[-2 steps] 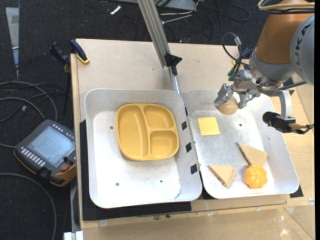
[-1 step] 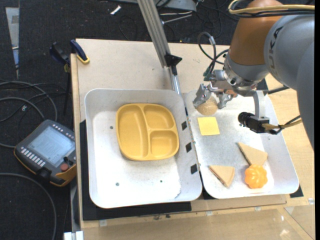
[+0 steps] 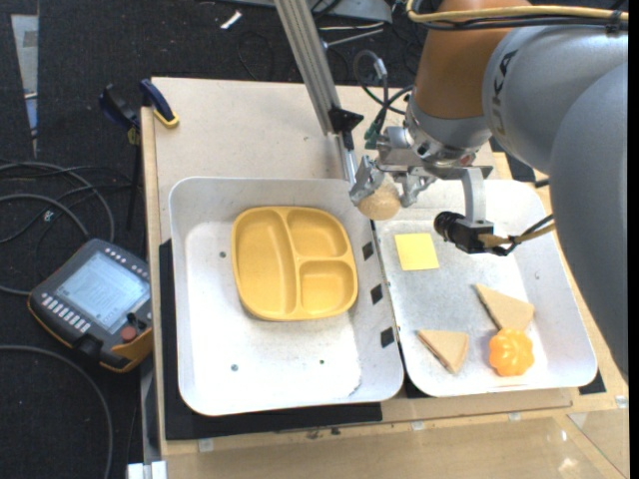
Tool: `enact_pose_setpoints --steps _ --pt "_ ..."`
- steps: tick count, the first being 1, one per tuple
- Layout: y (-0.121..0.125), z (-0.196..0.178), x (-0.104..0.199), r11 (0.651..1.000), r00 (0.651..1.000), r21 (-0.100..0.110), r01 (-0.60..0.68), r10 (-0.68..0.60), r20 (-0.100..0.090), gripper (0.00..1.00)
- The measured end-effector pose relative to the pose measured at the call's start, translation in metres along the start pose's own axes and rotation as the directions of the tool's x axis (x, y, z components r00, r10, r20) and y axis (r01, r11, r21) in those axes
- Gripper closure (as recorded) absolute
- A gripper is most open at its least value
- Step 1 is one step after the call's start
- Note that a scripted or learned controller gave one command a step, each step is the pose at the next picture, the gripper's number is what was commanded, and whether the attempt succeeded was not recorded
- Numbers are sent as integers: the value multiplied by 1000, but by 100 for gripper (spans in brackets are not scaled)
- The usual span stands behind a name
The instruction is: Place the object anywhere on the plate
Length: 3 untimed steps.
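Note:
A yellow divided plate (image 3: 294, 261) lies in the left white bin (image 3: 200, 367). My gripper (image 3: 383, 194) hangs over the seam between the two bins, just right of the plate's upper right corner. A small round tan object (image 3: 379, 205) sits between its fingers, held above the bin rim. The grey arm with its orange band comes in from the upper right.
The right bin (image 3: 559, 372) holds a flat yellow square (image 3: 416, 251), two tan wedge pieces (image 3: 505, 308) (image 3: 445, 347) and an orange pumpkin-like piece (image 3: 512, 352). A slanted metal pole (image 3: 310, 58) stands behind the gripper. A teach pendant (image 3: 95, 302) lies left of the bench.

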<state>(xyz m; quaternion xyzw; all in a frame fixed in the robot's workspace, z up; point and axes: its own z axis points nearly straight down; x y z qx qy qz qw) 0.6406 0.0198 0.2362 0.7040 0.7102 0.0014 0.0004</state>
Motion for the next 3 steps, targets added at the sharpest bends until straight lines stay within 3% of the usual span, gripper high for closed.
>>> enact_pose_setpoints --steps 2,3 --pt "2 1 117 1000 1000 1 0 0 -2 100" --pt "2 1 112 1000 1000 2 -6 6 2 0"
